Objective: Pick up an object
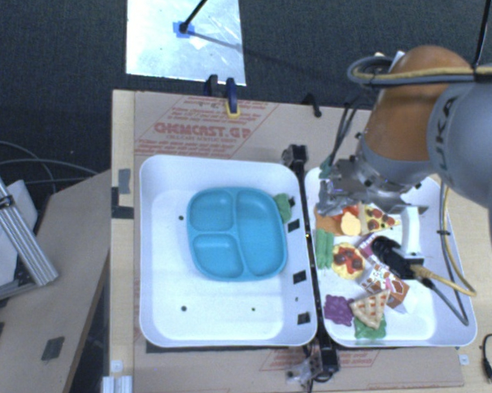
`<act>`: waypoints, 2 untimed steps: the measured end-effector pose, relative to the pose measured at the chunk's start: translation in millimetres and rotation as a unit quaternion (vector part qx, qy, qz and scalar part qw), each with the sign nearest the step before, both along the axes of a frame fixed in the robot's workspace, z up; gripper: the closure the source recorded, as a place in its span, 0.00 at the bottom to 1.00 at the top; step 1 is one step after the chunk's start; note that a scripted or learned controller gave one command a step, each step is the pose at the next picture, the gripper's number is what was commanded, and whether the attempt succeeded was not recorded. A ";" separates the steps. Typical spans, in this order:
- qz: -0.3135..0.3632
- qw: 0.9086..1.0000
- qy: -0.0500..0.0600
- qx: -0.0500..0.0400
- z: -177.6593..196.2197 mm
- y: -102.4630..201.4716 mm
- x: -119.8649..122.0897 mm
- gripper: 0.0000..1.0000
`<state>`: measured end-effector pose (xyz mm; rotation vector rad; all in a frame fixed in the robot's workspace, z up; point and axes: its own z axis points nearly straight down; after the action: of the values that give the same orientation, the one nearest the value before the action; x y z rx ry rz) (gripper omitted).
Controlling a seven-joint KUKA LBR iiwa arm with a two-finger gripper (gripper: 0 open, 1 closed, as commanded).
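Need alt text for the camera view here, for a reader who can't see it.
A grey and orange robot arm reaches its gripper down into the right bin, over a pile of toy food. The left bin holds a blue divided plate.

A blue divided tray point(235, 233) lies in the left bin point(164, 310). The arm's tool point(337, 196) hangs low over toy food point(361, 262) heaped in the right bin point(423, 326).

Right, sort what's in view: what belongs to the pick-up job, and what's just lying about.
Job:
hand over the right bin
toy food pile
purple grapes
waffle wedge

Lying about:
blue divided plate in the left bin
cardboard sheet
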<state>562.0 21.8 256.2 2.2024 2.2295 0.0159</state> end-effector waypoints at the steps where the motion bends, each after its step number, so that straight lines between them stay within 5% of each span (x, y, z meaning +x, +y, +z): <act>1: -0.002 1.000 0.006 0.000 2.9 38.9 -5.8 1.00; 2: -0.004 1.000 -0.001 0.001 129.0 13.3 -59.0 1.00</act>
<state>503.0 35.1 385.2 2.2103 2.2209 0.0190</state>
